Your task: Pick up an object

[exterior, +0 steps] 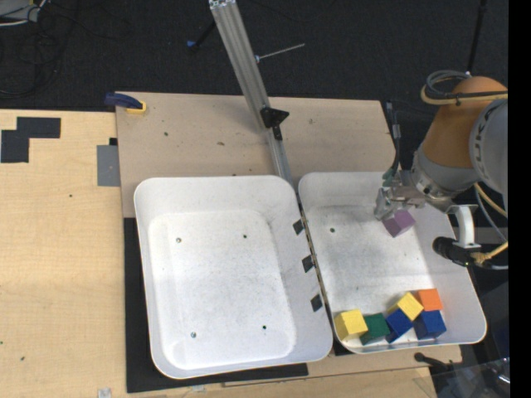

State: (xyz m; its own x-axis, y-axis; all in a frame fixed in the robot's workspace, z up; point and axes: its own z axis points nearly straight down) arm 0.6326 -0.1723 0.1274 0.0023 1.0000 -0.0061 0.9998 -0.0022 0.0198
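Speckled white right bin (365, 255) lies under the fingers (397, 210), closed on a small purple cube (400, 222)

A single fixed camera looks down at a slant from above the near side of the worktop (207, 131), far enough to take in both white bins (158, 214) side by side.

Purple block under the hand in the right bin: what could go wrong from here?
1. The purple block sits tilted just below the hand, so it may be caught by a corner at best and could slip back into the right bin.
2. The hand is close to the bin's far wall, so a sideways move might bump the rim.
3. The other blocks lie heaped against the near rim, where a later grasp looks crowded.
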